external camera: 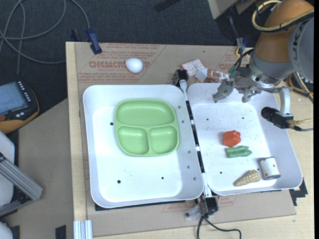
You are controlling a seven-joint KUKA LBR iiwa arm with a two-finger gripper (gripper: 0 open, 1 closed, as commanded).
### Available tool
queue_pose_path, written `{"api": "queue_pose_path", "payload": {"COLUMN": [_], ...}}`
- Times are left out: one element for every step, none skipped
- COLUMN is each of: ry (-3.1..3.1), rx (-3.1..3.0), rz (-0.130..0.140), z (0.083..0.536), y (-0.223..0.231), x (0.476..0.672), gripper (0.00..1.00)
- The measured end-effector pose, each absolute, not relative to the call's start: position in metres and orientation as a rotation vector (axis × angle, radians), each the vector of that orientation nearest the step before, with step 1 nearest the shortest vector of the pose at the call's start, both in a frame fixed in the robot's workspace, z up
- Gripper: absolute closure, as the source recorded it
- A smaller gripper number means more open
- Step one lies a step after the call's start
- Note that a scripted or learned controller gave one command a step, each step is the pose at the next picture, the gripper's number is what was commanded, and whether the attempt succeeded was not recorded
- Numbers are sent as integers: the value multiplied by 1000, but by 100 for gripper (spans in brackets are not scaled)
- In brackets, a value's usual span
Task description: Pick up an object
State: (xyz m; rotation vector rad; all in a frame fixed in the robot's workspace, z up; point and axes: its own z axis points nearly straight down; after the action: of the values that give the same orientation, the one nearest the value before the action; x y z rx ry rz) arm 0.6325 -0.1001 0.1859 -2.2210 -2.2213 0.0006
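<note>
Red pepper (231, 138) lies well below the gripper (233, 92), whose fingers (220, 93) hang spread, pinching nothing, green pepper (238, 152) beyond.

Two bins sit side by side on the bench (79, 133). The left bin (99, 173) holds a tray (147, 127) toward its far edge. In the right bin (214, 133), a pepper (231, 138) lies just behind a bean (238, 152) (touching or nearly so); a cone (247, 178) and roll (269, 167) lie by the near right corner. An egg (133, 64) rests on the bench behind the left bin.
</note>
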Motion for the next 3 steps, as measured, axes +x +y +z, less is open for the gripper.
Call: {"api": "queue_pose_path", "payload": {"ry": [-2220, -2219, -2220], "rx": [-2222, -2221, -2223], "rz": [1, 1, -1], "z": [84, 84, 94], "y": [-123, -120, -120], "x": [607, 558, 559], "gripper": [0, 0, 100]}}
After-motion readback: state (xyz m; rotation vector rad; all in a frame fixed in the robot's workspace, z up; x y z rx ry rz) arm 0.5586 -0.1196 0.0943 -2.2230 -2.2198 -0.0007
